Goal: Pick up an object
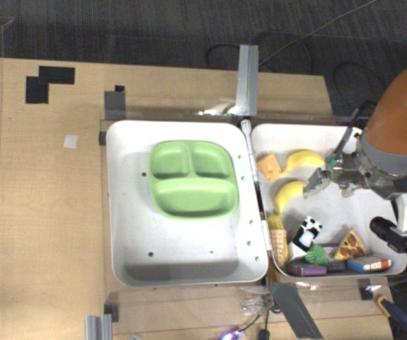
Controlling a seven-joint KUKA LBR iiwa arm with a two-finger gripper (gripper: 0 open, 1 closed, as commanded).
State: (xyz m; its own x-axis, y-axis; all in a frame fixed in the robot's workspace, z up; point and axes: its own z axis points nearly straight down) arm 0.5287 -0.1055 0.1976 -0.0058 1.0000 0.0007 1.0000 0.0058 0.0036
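Two white bins on worktop; arm over right bin [401, 261].
Jaws [325, 178] apart, nothing between them, just beside two yellow bananas [296, 177]. Nearby: cheese wedge [269, 166], cow toy [305, 233], pizza slice [351, 245], markers along near wall. Left bin [129, 250] holds green divided tray [192, 178]; open floor around it.

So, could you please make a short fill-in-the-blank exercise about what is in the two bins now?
1. The green divided tray lies in the ____ bin of the two.
2. The two bananas in the right bin are ____ in colour.
3. The robot's hand is over the ____ bin.
4. The pizza slice toy lies near the right bin's ____ edge.

Missing words: left; yellow; right; front
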